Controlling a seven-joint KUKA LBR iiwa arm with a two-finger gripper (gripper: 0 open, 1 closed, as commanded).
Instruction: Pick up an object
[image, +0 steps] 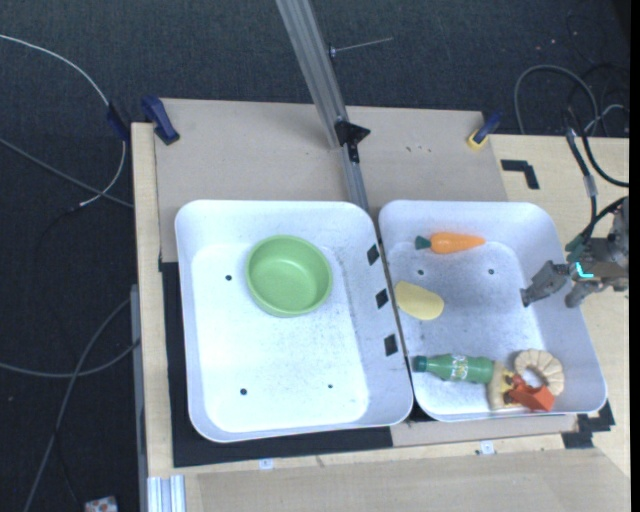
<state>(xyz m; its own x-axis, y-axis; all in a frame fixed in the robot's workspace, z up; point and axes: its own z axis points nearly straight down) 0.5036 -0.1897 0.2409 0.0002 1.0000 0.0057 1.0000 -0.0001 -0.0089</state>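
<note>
A dark carpet with loose cables surrounds the counter (250, 150), whose tan top carries blue clamps at its left back corner and a yellow clamp at its right back corner. A metal rail (318, 75) slants down from the top edge toward the gap between the two bins.

The left bin (290, 400) holds a green bowl (289, 274), upright, in its back half, a little left of the bin's middle; the bin floor around it is bare white with a few dark specks.

The right bin (480, 215) holds the rest. An orange carrot (452, 242) lies on its side near the back wall, its green end pointing left. Below it, near the left wall, lies a yellow lemon-like piece (419, 300). Near the front wall a green bottle (456, 368) lies on its side, cap to the left. Just right of it sit a tan ring-shaped piece (540, 370) and a red-orange piece (527, 396), touching each other.

The pincer (560, 285) hangs at the bin's right rim, its dark fingers (543, 281) spread and pointing left and down, pinching nothing, well apart from the carrot and above the ring piece.
</note>
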